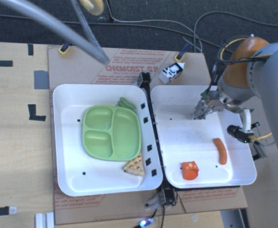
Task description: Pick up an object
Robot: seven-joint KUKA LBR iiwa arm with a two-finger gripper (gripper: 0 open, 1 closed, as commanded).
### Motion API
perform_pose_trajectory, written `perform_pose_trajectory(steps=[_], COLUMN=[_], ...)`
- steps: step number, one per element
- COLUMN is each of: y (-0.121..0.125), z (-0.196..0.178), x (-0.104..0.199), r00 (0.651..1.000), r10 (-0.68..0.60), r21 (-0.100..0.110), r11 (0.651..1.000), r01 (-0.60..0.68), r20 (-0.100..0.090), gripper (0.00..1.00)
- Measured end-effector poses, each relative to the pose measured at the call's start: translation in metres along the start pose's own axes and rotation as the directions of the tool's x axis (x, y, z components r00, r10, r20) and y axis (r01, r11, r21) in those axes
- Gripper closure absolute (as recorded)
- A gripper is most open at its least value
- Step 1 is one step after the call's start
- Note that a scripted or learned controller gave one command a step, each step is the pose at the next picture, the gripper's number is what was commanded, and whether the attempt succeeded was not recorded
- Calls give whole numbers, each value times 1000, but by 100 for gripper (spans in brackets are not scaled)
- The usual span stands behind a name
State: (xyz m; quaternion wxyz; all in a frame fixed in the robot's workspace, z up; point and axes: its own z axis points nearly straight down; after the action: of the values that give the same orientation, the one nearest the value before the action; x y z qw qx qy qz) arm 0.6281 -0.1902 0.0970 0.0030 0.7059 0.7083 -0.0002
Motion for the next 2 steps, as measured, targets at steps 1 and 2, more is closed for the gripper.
perform_pose_trajectory(steps=[1, 2], y=[4, 4], z=[-44, -89], x=[-4, -10], r00=[1000, 1000], r10=[2, 2], r21=[1, 0], r11=[1000, 1000], r01=[-2, -2], r20=[-4, -3], gripper=[100, 100])
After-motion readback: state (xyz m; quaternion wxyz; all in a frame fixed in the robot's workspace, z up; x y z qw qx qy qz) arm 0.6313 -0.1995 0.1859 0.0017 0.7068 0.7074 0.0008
